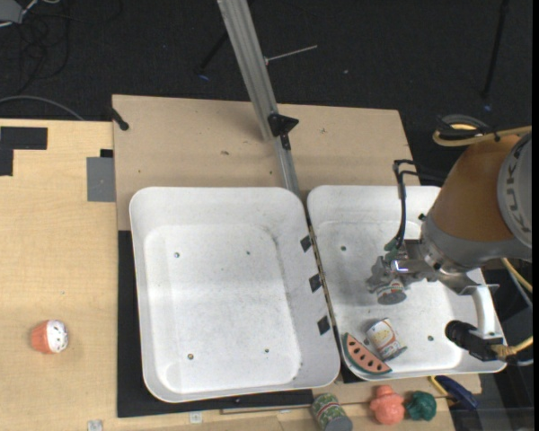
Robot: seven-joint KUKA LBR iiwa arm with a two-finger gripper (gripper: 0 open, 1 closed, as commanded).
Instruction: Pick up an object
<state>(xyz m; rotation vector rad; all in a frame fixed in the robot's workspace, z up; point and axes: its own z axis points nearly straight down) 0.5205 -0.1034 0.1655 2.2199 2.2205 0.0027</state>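
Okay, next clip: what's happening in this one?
A grey and orange arm reaches in from the right, with its gripper low over the floor of the right bin. Nothing is visibly between its fingers. Nearer the front of that bin lie a small can and a watermelon slice toy, apart from the gripper. The left bin sits alongside. A few small toys lie outside on the bench's front edge.

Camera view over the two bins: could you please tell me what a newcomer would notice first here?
First, the bulky grey arm with its orange band reaching in from the right, its gripper low over the right-hand white bin. Next, the red watermelon-slice toy and small printed can at that bin's near edge. Then the little red-and-white round doll, alone on the wooden surface at far left.
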